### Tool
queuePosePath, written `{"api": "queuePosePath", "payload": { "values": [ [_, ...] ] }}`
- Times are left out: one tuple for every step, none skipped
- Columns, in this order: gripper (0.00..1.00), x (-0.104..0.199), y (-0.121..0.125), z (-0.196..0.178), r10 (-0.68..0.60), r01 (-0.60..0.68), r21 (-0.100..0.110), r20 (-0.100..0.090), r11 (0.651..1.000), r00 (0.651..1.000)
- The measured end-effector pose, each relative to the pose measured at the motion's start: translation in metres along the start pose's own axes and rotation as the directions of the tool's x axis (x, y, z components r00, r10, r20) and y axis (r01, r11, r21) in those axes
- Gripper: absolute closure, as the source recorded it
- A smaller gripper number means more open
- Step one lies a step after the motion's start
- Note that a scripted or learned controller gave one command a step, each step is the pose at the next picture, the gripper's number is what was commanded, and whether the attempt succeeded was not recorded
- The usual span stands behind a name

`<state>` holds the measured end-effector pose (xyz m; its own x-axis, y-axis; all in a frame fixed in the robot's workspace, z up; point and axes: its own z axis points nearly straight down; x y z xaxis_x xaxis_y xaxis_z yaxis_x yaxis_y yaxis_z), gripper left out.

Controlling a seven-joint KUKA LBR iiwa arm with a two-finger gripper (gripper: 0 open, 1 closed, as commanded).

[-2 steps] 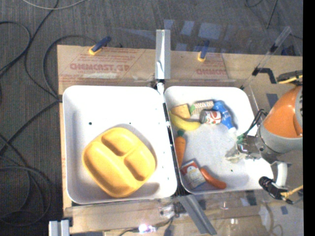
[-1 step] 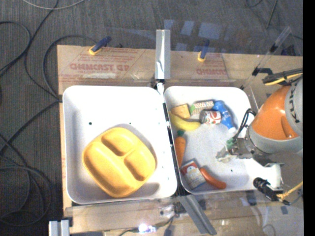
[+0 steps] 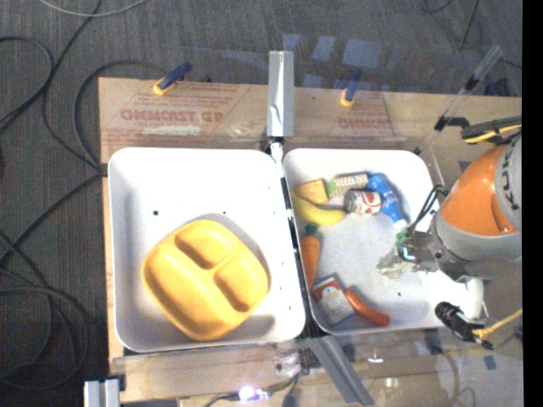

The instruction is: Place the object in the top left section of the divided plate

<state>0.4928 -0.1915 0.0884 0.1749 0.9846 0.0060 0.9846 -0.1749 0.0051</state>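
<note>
A yellow divided plate [image 3: 206, 279] lies tilted in the left bin [image 3: 136, 193]; it has three sections. The right bin [image 3: 373, 287] holds the loose objects: a banana [image 3: 318, 214], a tan wedge [image 3: 311, 191], a red and white can [image 3: 366, 202], a blue packet [image 3: 387, 195], a carrot [image 3: 310, 257], a small carton [image 3: 332, 301] and a red sausage [image 3: 366, 309]. My gripper [image 3: 396, 263] hangs low over the right side of this bin, above bare floor, right of the carrot and below the can. Nothing shows between its tips.
The grey and orange arm [image 3: 479, 214] covers the right bin's right wall. A metal post [image 3: 277, 100] stands behind the seam between the bins. Blue and yellow clamps [image 3: 172, 78] sit on the cardboard at the back. Cables lie on the carpet at left.
</note>
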Motion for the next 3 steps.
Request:
{"api": "queuePosePath", "payload": {
  "values": [
    [1.0,0.036,0.0,-0.12,0.368,-0.368,0.004,0.012,0.93,0.93],
    [1.0,0.005,-0.008,-0.006,0.428,-0.428,0.001,0.008,0.904,0.904],
    [1.0,-0.012,-0.003,-0.001,0.717,-0.717,-0.003,0.001,0.697,0.697]
  ]
}}
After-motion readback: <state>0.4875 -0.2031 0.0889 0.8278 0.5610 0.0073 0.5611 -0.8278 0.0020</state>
